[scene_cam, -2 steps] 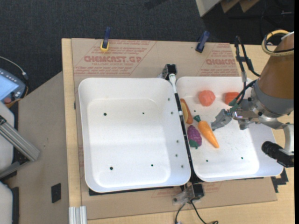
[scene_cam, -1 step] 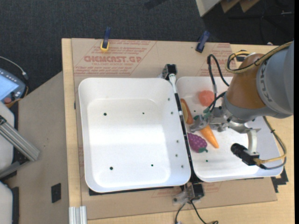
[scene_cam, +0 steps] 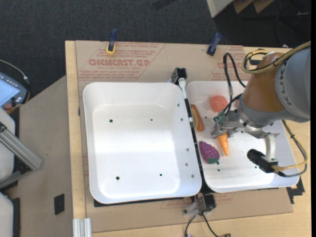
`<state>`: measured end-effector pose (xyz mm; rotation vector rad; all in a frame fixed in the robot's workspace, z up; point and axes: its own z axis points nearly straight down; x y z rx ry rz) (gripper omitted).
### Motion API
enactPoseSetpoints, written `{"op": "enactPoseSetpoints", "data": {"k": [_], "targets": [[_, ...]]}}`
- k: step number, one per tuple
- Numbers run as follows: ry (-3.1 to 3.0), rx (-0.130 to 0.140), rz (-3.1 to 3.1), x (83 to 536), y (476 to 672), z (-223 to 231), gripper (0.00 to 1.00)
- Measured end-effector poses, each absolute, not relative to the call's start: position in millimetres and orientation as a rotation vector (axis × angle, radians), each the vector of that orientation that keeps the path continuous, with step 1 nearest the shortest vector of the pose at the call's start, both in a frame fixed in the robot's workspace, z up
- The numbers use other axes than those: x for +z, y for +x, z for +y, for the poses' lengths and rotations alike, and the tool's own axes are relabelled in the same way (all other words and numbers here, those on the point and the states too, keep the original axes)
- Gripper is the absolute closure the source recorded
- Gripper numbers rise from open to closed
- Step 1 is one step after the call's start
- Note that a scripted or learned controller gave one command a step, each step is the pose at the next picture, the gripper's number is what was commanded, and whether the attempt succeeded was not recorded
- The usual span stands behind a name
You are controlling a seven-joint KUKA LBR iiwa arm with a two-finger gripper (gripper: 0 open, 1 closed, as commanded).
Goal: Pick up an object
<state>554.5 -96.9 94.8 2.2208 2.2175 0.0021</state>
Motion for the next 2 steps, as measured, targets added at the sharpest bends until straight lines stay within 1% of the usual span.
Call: {"op": "enactPoseSetpoints", "data": {"k": [1,2], "targets": [[2.207,0.014,2.226,191,580.9,-19,1.00],[2.211,0.004,2.229,185,591.7,62,1.00]]}}
